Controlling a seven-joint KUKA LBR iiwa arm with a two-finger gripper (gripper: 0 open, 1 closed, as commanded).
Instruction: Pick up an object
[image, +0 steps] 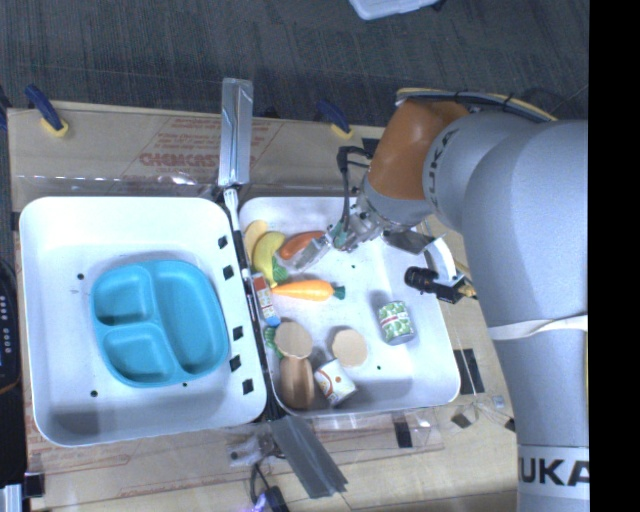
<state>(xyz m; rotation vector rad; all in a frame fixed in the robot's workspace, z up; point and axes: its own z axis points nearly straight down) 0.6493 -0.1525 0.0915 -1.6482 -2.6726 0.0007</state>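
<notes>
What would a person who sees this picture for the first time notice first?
The big grey arm with its orange band comes first, reaching in from the right over the right bin. Its gripper is at that bin's far side, close to a banana and a carrot. Next is the bright blue divided tray, alone in the left bin.
</notes>
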